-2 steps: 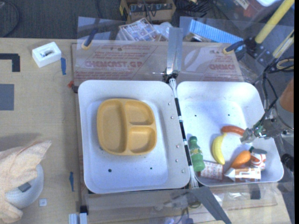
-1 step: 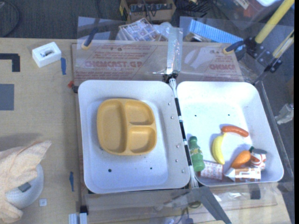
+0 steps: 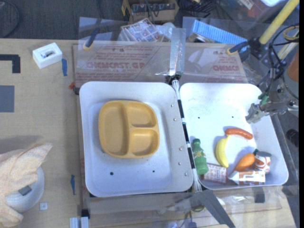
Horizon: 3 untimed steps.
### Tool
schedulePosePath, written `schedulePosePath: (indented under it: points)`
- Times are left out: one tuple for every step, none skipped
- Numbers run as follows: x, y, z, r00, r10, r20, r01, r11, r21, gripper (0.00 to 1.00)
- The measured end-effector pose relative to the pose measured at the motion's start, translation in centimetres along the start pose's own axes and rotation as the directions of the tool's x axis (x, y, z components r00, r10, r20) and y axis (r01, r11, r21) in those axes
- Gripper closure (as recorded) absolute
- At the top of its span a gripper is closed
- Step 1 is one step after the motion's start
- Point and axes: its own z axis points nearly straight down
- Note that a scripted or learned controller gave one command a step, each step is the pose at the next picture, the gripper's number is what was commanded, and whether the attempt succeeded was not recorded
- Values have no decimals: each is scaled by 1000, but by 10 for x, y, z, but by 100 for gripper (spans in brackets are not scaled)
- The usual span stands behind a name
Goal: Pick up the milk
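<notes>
Although the milk carton (image 3: 249, 176) lies flat at five o'clock in the right bin (image 3: 209, 103), beside the carrot (image 3: 245, 161), it looks light and crushable; its long sides suit gripping. The tool (image 3: 254, 112) hovers at two o'clock; its opening cannot be told.

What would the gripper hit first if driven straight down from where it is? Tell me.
Probably bare floor of the right-hand white bin, near its right wall. The gripper sits above the orange sausage, apart from the white milk carton; depth is unclear.
</notes>
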Motion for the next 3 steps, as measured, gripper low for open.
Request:
schedulePosePath:
  points:
    - [-59,0,-135,999,-42,4,42,999,-5,100]
    - [-55,38,-27,980,-198,2,198,980,-3,100]
    - [-78,89,20,997,76,4,-76,997,-6,100]
